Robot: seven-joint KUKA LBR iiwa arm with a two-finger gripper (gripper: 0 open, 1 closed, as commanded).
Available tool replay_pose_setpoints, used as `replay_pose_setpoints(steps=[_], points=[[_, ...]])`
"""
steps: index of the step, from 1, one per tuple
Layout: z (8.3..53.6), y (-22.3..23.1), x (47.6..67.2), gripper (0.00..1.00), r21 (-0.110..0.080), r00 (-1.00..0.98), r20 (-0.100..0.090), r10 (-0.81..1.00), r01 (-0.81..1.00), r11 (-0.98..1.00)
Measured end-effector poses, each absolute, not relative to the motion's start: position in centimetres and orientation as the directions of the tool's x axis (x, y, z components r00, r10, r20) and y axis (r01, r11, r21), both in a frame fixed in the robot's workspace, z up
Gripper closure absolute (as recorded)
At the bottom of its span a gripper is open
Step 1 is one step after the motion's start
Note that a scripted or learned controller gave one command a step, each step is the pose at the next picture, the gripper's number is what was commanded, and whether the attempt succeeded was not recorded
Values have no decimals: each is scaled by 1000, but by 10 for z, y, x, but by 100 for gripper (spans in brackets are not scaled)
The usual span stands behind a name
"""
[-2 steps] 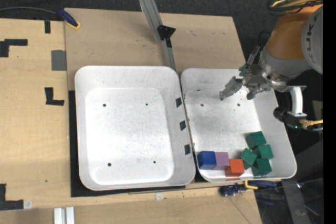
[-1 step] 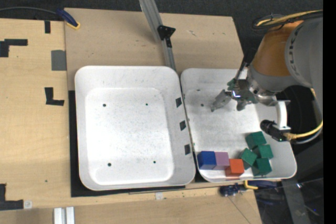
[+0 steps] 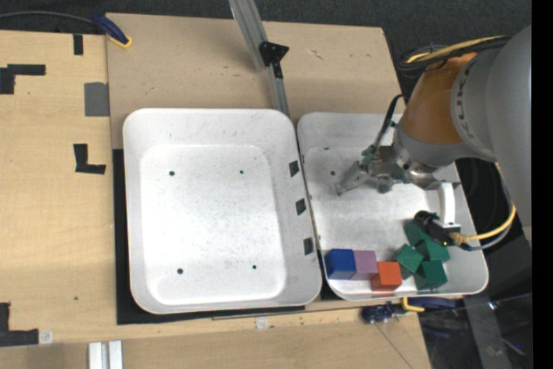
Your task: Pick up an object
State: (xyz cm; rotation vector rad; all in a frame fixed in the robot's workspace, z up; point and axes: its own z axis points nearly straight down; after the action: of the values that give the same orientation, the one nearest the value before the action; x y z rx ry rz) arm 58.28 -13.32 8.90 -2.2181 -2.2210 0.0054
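White plastic forms both bins: the left bin (image 3: 212,207) takes up the middle of the frame, and the right bin (image 3: 346,134) sits against it, their rims touching along a seam with small dark clips. The arm (image 3: 449,112), grey with an orange band, comes in from the right edge and covers the right bin's upper right corner and much of its right rim. The gripper (image 3: 346,182) hangs over the upper middle of the right bin, its fingers splayed apart with nothing between them, though motion blur softens their tips. The blocks crowd the bin's lower edge: a blue block (image 3: 340,263) near the lower left corner, a purple block (image 3: 365,262) touching it, an orange block (image 3: 388,274) just beside that, and green blocks (image 3: 426,255) heaped toward the lower right, their separate outlines hard to tell apart. Bare floor lies between the gripper and the blocks. A metal pole (image 3: 244,0) slants down from the top edge to the seam.
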Motion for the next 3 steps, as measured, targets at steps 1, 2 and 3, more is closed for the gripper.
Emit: replay_pose_setpoints(steps=[1, 2, 3], points=[[101, -132, 584, 100, -3, -2, 1, 1000, 1000, 2], [155, -121, 587, 100, 4, -3, 0, 1000, 1000, 3], [198, -123, 586, 100, 3, -2, 0, 1000, 1000, 2]])
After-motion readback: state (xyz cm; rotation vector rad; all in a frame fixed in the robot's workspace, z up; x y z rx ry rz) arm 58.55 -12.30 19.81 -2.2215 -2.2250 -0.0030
